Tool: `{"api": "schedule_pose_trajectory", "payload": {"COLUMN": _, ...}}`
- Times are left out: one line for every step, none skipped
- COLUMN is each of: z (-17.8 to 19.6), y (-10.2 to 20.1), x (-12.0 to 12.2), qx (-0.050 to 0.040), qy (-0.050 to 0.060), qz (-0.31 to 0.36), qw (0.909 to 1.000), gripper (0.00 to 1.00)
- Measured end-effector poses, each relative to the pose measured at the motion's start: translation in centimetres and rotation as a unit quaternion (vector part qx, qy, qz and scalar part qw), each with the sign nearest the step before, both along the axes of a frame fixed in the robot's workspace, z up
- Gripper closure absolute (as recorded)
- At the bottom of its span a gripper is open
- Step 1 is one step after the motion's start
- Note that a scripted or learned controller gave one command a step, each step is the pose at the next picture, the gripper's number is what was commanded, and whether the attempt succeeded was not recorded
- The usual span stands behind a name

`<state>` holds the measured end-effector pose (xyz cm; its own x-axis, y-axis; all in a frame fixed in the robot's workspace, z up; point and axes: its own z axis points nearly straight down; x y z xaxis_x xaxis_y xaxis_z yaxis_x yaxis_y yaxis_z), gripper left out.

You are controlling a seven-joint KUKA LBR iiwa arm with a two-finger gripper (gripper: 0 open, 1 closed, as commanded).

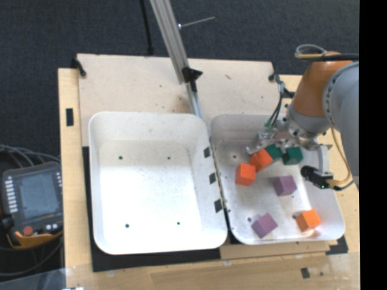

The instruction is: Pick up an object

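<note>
Left bin [109, 162] sits bare, while in the right bin [329, 225] the gripper [273, 151] hovers low over an orange block [261, 159] by two green ones, probably lining up a grab, though its grip isn't clear from here.

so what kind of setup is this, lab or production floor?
Most likely a robotics lab test cell, not production. A wooden bench on dark carpet holds two white bins, the right one scattered with small coloured blocks. A teach pendant lies beside the bench, and the arm reaches over the blocks.
</note>
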<state>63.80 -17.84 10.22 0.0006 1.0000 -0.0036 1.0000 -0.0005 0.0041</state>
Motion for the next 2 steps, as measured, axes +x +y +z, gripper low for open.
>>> {"api": "schedule_pose_trajectory", "payload": {"z": 1.3, "y": -0.1, "x": 0.1, "qx": 0.0000, "qy": -0.001, "qz": -0.001, "qw": 1.0000, "gripper": 1.00}}
{"api": "schedule_pose_trajectory", "payload": {"z": 6.2, "y": -0.5, "x": 1.1, "qx": 0.0007, "qy": -0.001, "qz": 0.001, "qw": 1.0000, "gripper": 1.00}}
